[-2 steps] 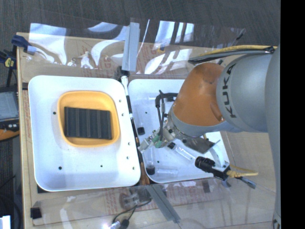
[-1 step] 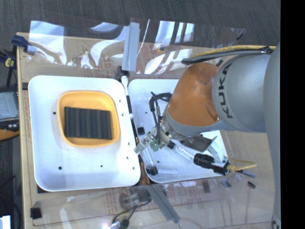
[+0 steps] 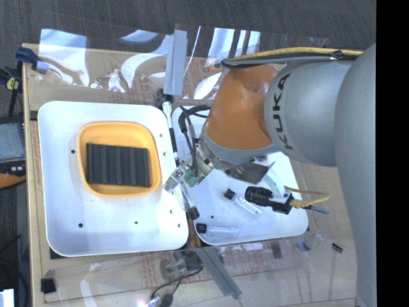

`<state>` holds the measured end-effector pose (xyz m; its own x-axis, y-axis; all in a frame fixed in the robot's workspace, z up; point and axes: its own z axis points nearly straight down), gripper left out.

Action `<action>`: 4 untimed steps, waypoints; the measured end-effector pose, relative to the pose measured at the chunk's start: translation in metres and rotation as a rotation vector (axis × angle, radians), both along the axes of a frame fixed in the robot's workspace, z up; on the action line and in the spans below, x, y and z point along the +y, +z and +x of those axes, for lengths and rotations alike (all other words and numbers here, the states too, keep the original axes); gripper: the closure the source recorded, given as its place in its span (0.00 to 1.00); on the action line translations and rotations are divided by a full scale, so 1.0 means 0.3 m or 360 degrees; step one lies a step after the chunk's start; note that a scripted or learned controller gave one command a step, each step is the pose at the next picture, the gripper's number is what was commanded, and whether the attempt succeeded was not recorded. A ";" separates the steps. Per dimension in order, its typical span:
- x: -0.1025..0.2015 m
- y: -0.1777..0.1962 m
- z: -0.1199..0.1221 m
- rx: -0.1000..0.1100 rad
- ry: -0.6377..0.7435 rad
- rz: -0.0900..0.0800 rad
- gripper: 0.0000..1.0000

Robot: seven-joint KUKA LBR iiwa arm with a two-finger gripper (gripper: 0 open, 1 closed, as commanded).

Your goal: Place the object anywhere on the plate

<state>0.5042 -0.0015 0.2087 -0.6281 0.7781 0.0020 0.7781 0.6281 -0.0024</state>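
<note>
Yellow is the colour of the plate point(image 3: 83, 139), a square one with round corners, and it sits in the left bin point(image 3: 57, 229) near the middle. On the plate lies a dark block point(image 3: 119, 165) with ridges running across its top. It looks like the thing from the task, but the picture is soft, so I am not sure. The block lies flat and fits inside the plate's rim on all sides. The grey arm point(image 3: 319, 107) comes in from the right and covers much of the right bin point(image 3: 281, 222). Its orange band point(image 3: 236, 114) is big and shiny. Under it, the gripper point(image 3: 185, 176) hangs right where the two bins meet (just beside the left bin's right edge). It is small and jumbled in this view, so I cannot tell if it is wide or narrow. It is well apart from the block. In the right bin a small black piece point(image 3: 229, 194) lies near the gripper, and another small black bit point(image 3: 201, 227) lies by that bin's near edge.
</note>
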 end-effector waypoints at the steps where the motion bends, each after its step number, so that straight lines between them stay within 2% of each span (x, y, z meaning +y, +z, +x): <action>1: -0.001 0.000 0.000 0.0000 -0.0001 0.0000 0.00; 2: -0.001 0.031 0.002 0.0002 0.0004 0.0000 1.00; 3: 0.033 -0.059 0.152 -0.0003 0.0189 0.0000 1.00; 4: 0.033 -0.059 0.152 -0.0003 0.0189 0.0000 0.00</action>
